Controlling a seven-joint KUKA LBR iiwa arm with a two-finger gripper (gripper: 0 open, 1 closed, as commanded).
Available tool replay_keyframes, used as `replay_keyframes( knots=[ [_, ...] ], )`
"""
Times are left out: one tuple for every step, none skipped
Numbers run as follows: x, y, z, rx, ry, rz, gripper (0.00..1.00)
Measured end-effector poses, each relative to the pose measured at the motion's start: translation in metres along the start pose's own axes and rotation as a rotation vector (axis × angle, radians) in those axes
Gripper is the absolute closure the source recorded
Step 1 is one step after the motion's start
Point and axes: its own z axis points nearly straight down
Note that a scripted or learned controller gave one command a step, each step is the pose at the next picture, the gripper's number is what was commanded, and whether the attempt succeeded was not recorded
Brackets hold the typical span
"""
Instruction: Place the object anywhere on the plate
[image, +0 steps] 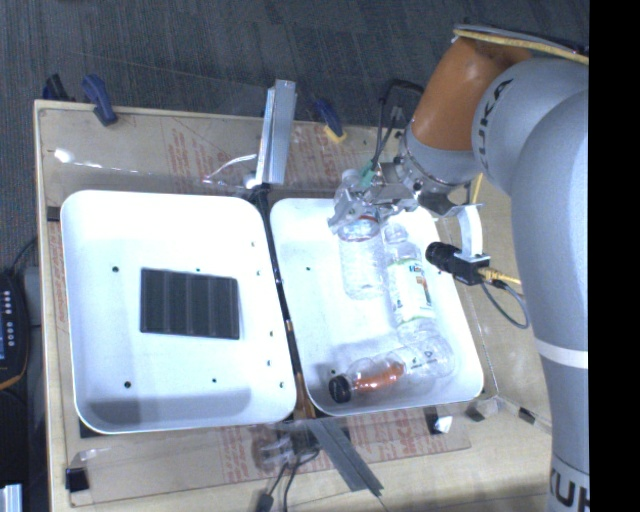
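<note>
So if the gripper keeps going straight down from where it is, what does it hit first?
Most likely the clear bottle right under the gripper in the right bin; they overlap in this view, so contact may already be made. Depth is unclear.

Dark ribbed rectangular plate (190, 303) flat in left bin, clear plastic bottle (360, 262) lying in right bin

Grey arm (545, 200), orange band, black "KUKA" lettering.

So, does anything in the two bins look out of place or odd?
Yes. Three clear plastic bottles lie in the right bin, none upright: one under the gripper, one beside it, one with a dark cap at the near wall. The dark plate sits in the left bin.
</note>
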Motion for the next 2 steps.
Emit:
replay_keyframes(
  knots=[
    [0.066,-0.021,0.037,0.0,-0.001,-0.138,1.0],
    [0.135,-0.039,-0.006,-0.002,-0.003,-0.282,1.0]
  ],
)
